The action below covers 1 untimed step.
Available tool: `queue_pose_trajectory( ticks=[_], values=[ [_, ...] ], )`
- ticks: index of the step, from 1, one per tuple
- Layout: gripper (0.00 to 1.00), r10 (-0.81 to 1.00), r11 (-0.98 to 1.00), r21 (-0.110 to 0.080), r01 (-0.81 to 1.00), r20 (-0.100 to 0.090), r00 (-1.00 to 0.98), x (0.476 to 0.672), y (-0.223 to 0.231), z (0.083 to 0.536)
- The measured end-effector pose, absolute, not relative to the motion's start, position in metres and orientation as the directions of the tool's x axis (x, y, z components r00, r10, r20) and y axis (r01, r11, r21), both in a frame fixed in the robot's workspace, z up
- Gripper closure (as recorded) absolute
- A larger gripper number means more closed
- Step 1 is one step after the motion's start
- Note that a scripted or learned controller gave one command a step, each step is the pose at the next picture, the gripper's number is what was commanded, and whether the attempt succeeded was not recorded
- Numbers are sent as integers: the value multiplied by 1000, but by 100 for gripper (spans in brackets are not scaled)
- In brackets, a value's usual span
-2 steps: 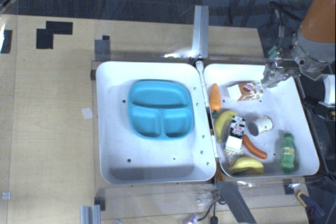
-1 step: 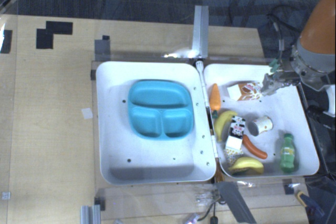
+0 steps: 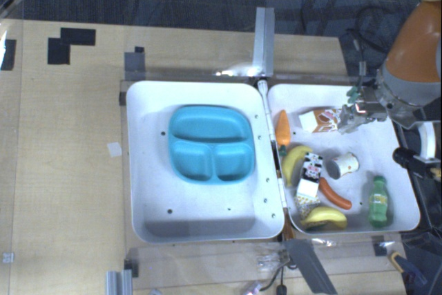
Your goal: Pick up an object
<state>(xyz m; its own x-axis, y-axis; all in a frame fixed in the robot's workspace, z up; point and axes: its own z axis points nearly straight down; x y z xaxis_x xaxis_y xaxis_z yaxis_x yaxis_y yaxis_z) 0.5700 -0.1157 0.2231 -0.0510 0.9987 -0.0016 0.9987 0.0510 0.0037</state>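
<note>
The right bin [image 3: 407, 221] holds several small objects. Along its left side lie an orange carrot [image 3: 282, 128] and a yellow banana [image 3: 295, 162]. A brown and white packet [image 3: 318, 119] sits at the back. In the middle are a grey cup on its side [image 3: 343, 164] and a black and white box [image 3: 313, 166]. Toward the front are a red sausage [image 3: 335, 195], a second banana [image 3: 324, 217] and a green bottle [image 3: 378, 202]. My gripper [image 3: 353, 112] hangs low over the back of this bin, just right of the packet and above the cup.
The left bin [image 3: 148, 217] holds a blue three-compartment tray [image 3: 210, 143]. A grey post [image 3: 264, 41] stands behind the divide between the bins. The arm's orange band [image 3: 418, 38] and grey wrist overhang the right bin's far right corner.
</note>
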Motion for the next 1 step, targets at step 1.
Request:
queue_pose_trajectory(
  ticks=[1],
  values=[
    [100, 980, 197, 4, 980, -2, -197, 569, -122, 224]
  ],
)
